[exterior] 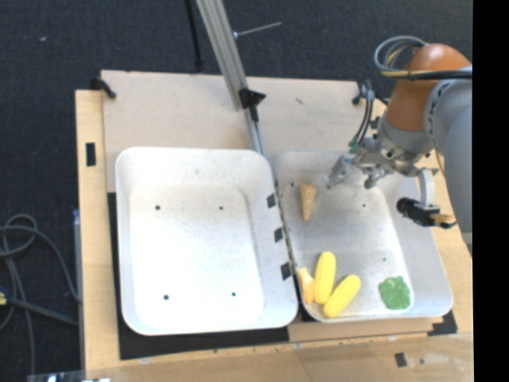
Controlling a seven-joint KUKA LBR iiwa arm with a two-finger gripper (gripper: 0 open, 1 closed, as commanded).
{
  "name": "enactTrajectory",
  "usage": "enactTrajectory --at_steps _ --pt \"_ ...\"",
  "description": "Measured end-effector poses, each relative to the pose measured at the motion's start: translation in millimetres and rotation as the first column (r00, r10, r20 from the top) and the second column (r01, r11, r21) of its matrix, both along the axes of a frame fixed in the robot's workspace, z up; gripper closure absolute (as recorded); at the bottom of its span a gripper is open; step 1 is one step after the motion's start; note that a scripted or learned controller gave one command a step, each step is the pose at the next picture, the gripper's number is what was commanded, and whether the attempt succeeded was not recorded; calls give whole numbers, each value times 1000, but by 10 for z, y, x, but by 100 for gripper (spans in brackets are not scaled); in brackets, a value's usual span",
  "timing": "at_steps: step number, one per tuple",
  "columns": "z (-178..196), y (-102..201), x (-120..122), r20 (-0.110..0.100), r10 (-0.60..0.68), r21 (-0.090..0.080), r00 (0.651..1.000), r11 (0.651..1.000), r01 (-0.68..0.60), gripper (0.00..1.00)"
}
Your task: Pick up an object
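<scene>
Tool (355,173), two fingers spread apart and gripping nothing, hangs over the far end of the right shallow white plastic bin (413,241), the small tan cone-shaped object (307,200) lying just left of it, long axis pointing down-frame.

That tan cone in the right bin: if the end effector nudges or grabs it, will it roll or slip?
The cone lies on its side, so a nudge would probably swing it in an arc around its tip. Its taper may let it squirt from a pinch. It sits apart from the yellow pieces, so nothing would stop it.
</scene>
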State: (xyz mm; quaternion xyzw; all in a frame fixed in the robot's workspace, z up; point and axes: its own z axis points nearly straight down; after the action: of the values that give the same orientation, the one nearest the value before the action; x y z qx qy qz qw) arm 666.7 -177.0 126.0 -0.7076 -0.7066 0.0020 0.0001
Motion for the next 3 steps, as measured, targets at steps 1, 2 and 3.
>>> enactTrajectory --at_steps 1,2,3 --pt "157 -11 18 8 1 -2 1000 1000 -1 100" --pt "680 -48 130 11 7 1 1000 1000 -7 100" --pt "954 -58 141 9 9 1 1000 1000 -9 100"
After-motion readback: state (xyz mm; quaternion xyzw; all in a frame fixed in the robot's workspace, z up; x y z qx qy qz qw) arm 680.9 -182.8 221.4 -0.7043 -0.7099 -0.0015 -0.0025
